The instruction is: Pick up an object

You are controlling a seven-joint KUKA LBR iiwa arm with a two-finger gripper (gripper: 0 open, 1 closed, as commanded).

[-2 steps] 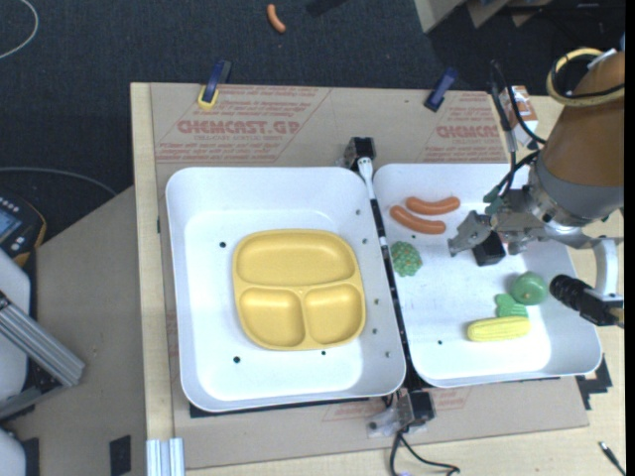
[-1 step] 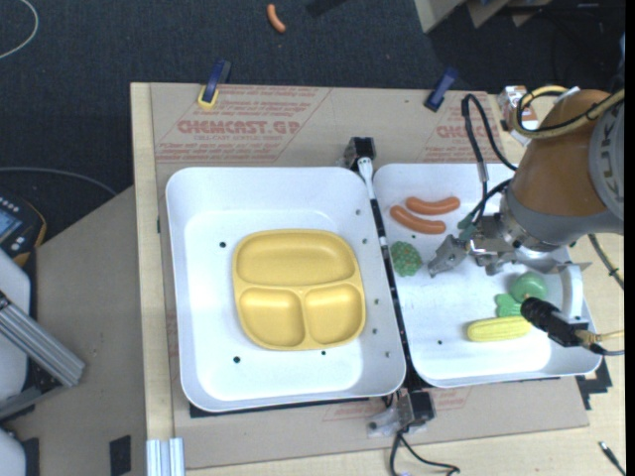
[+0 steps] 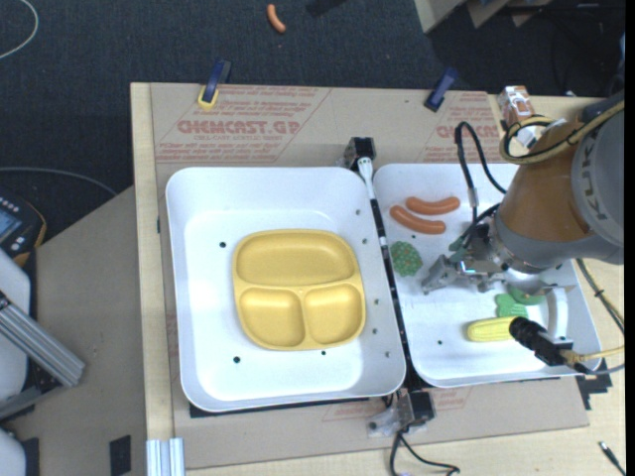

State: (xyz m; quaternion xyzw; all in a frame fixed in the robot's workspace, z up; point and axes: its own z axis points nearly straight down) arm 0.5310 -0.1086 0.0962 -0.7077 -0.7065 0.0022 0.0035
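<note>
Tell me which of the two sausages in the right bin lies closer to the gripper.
The lower sausage, the redder one, is closer to the gripper. The upper sausage, more orange, lies nearer the bin's far edge.

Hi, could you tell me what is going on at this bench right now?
A robot arm reaches into the right bin, its hand low beside the green broccoli piece. Two sausages and a corn cob lie nearby. A yellow divided plate sits in the left bin. Nothing looks picked up yet.

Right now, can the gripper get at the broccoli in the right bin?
Probably yes. The gripper hangs just right of the broccoli, nothing lies between them, and the sausages sit clear behind.
</note>
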